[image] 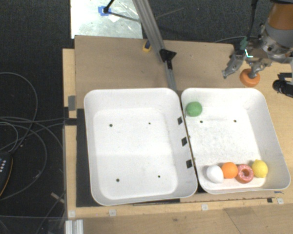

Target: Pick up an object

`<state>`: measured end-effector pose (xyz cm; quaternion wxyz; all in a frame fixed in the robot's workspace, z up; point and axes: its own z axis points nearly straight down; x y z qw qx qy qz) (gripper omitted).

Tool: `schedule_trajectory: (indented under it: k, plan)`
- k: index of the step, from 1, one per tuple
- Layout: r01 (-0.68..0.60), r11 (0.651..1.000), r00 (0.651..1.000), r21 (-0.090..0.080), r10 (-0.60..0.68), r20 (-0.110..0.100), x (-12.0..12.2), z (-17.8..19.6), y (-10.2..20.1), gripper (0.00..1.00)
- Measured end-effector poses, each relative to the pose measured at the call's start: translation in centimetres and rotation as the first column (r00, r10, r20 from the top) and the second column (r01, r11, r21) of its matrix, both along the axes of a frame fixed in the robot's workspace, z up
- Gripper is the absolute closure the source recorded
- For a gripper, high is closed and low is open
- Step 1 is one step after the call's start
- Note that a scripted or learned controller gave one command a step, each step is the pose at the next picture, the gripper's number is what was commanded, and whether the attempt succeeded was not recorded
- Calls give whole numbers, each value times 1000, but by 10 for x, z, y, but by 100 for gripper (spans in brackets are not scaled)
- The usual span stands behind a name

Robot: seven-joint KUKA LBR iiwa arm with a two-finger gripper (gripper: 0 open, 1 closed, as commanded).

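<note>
My gripper [240, 73] hangs over the far rim of the right bin [269, 112], at the top right of the camera view. Its two grey fingers stand apart, and nothing shows between them. A round orange object [249, 78] lies just under the right fingertip [255, 71], on the bench beyond the bin's rim. A green ball [194, 108] rests in the bin's far left corner. Along the near wall sit a white egg shape [214, 174], an orange ball [229, 170], a pink doughnut [244, 173] and a yellow lemon [260, 168].
The left bin [95, 145] stands beside the right one, joined by black clips [184, 141]. A slanted grey pole [151, 23] crosses the bench's far side. A black fixture [288, 87] sits at the right edge. Cables lie on the floor to the left.
</note>
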<state>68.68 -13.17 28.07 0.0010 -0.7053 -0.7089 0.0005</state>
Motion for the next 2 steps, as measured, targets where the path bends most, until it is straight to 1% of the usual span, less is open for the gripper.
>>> schedule_trajectory:
  k: [1,2]
  plan:
    - [-2,1000,1000,-2,2,4,1,3,0,0]
    - [2,1000,1000,-1,-2,0,0,-39,-3,0]
